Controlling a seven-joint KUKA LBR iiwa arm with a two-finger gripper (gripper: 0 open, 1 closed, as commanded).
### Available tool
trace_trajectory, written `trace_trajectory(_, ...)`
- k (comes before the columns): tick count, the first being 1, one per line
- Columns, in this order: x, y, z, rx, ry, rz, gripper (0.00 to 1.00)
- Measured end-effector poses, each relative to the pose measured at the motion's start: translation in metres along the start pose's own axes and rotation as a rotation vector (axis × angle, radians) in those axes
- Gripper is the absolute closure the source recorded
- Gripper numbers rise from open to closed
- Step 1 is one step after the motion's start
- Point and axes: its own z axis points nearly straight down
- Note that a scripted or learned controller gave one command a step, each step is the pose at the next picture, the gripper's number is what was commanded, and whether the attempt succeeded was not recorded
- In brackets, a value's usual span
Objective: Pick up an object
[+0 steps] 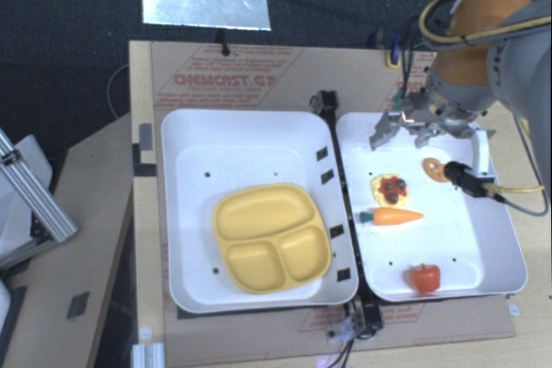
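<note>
Near the middle of the right white bin (492,220) lie a small yellow disc with red dots (390,189) and, just nearer, an orange toy carrot (392,217); a brown pretzel-like ring (435,170) lies right of the disc, and a red toy pepper (423,277) sits at the near edge. The gripper (402,130) hovers at the far side, fingers spread, holding nothing. Disc and carrot lie close together, so a descent there risks nudging both. The yellow compartment tray (272,235) fills the left bin (190,185).

A grey arm (517,56) with an orange band, black cables, and a metal-grey pincer (405,127).
</note>
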Motion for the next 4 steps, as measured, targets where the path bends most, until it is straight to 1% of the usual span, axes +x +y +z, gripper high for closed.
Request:
trace_trajectory(1,-0.001,-0.006,0.061,0.001,0.0,0.001,0.0)
trace_trajectory(2,0.0,-0.006,0.089,-0.002,0.0,0.0,0.0)
trace_trajectory(3,0.0,-0.005,0.077,-0.007,-0.001,0.0,1.0)
trace_trajectory(4,0.001,-0.003,0.033,-0.01,-0.001,-0.002,1.0)
